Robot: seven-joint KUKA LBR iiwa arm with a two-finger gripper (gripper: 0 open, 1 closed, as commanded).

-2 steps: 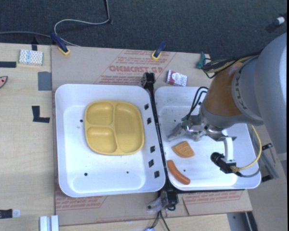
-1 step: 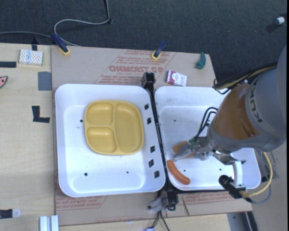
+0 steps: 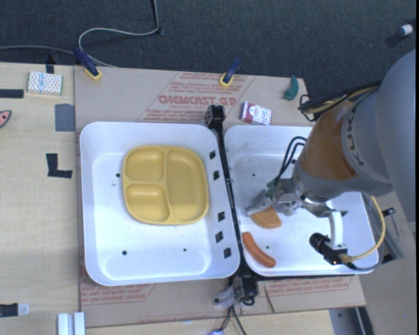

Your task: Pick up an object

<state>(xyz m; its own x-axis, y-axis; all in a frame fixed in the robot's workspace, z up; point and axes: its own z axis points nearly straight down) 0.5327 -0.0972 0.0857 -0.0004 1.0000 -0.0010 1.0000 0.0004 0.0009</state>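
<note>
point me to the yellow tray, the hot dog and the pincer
tray (image 3: 166, 185), camera view, centre divider
hot dog (image 3: 258, 250), camera view, mid-length
pincer (image 3: 260, 204), camera view, between the tips

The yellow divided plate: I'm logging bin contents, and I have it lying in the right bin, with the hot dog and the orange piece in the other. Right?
Not quite. The camera view shows the yellow divided plate in the left bin; the hot dog and the orange piece lie in the right bin.

Arm (image 3: 377, 131): cut off at right edge | orange food piece (image 3: 267, 219): far side hidden under gripper (image 3: 260, 202) | fingers' spread: unreadable
</note>
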